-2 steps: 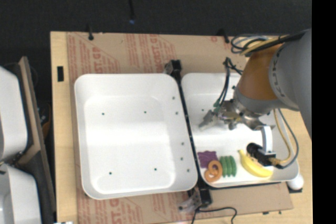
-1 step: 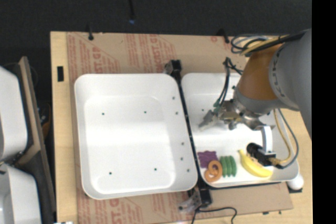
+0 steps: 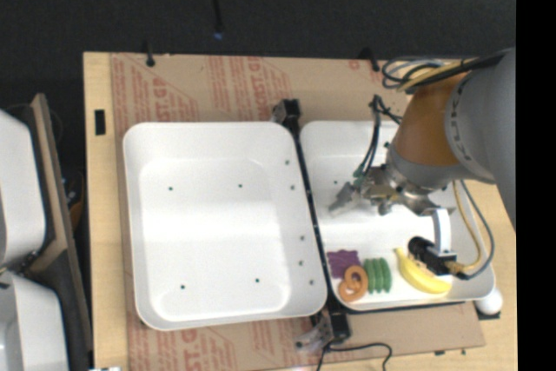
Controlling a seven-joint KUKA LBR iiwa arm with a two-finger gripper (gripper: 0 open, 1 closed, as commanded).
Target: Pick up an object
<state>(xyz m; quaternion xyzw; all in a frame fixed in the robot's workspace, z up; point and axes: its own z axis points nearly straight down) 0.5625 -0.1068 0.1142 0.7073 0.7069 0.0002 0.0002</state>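
Objects sit in my right bin, four of them, bunched along its near edge. One purple piece, flat and blocky with a matte look, lies leftmost. One orange ring, donut shaped, glossy, sits just beside the purple piece and touches its lower corner as far as I can see. One green piece, ribbed, made of stacked ridges, lies just right of the ring. One yellow banana, curved and smooth like plastic, lies furthest right, with a black part of the arm's cabling over its upper end.

Two bins on my tabletop, both shallow, white, smooth plastic with rounded corners. The left bin shows small dark dots on its floor, six that I count. A tabletop covering of brown cardboard with red printing runs under both bins.

One arm, grey shell with an orange band, reaches over the right bin. My end effector hangs above the bin's middle, well apart from the four objects. Its grey metal fingers look spread apart with nothing between them.
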